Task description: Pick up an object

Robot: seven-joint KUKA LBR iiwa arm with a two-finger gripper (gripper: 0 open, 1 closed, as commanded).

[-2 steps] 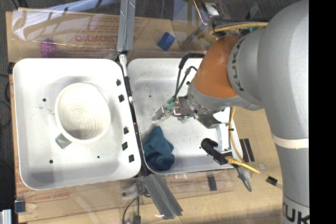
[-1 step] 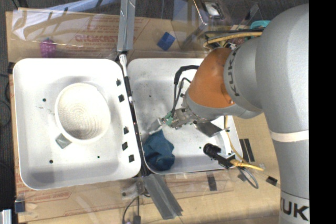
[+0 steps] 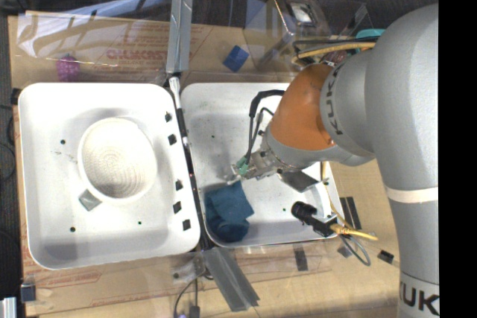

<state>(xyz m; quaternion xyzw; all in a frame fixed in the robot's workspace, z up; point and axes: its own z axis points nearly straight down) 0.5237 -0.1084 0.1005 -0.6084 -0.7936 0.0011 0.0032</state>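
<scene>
We're in the approach step: claw [image 3: 240, 170] low in the right bin [image 3: 200, 112], grip state unclear, just above the blue cloth [image 3: 226, 211] at its near-left corner; next, descend onto it.

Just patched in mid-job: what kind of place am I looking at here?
Most likely a lab bench for robot grasping trials. Two white bins sit side by side on cardboard, a grey arm reaches over the right one, and odd items like a blue cloth lie inside.

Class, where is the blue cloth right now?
The blue cloth lies in the right bin, at its near-left corner, just below the claw.
</scene>
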